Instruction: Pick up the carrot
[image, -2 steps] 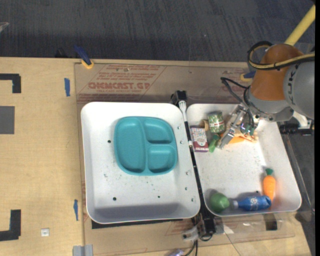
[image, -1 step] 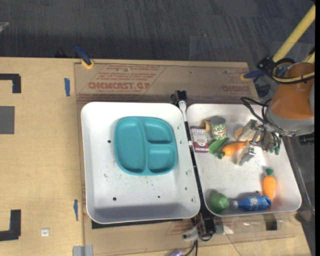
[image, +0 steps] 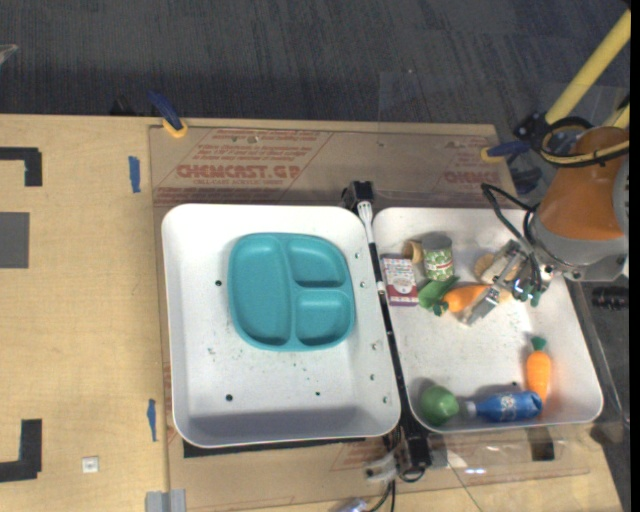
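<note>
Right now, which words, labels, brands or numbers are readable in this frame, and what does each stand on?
Brown cardboard sheet under the two white bins: large red print, top line too blurred, second line roughly "CHEMCAST GP", uncertain.
Small red-and-white carton in the right white bin: label print too small.
Green-labelled can: unreadable.
Blue bottle: white marking, unreadable.

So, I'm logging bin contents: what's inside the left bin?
The left bin holds a teal divided plate, its compartments bare. Dark specks dot the white floor around it. Whatever lies beneath the plate is covered and cannot be seen.
</note>
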